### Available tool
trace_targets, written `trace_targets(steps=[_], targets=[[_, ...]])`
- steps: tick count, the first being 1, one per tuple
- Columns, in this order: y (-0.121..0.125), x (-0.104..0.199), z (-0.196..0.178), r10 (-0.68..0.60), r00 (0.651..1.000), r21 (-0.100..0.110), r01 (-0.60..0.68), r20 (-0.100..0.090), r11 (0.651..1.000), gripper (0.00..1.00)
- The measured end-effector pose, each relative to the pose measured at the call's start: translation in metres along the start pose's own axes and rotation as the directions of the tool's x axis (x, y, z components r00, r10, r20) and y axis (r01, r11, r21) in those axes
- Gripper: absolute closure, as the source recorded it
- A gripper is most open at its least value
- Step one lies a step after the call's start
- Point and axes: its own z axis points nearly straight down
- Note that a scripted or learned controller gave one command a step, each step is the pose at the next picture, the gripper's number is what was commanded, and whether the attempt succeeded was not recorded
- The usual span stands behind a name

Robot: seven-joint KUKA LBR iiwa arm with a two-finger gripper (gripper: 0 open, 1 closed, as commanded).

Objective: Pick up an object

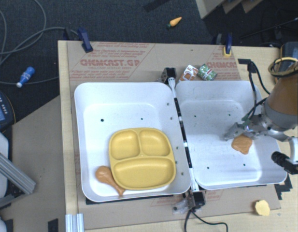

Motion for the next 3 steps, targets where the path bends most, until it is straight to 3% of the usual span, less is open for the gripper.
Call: trace_targets(steps=[1, 2, 3], targets=[[0.001, -0.003, -0.015, 0.003, 1.000, -0.009, -0.003, 0.005, 1.000, 1.00], [0.001, -0.002, -0.014, 0.004, 1.000, -0.008, -0.003, 0.005, 1.000, 0.00], [-0.036, 0.039, -0.003, 0.003, 1.000, -0.001, -0.003, 0.001, 1.000, 0.00]])
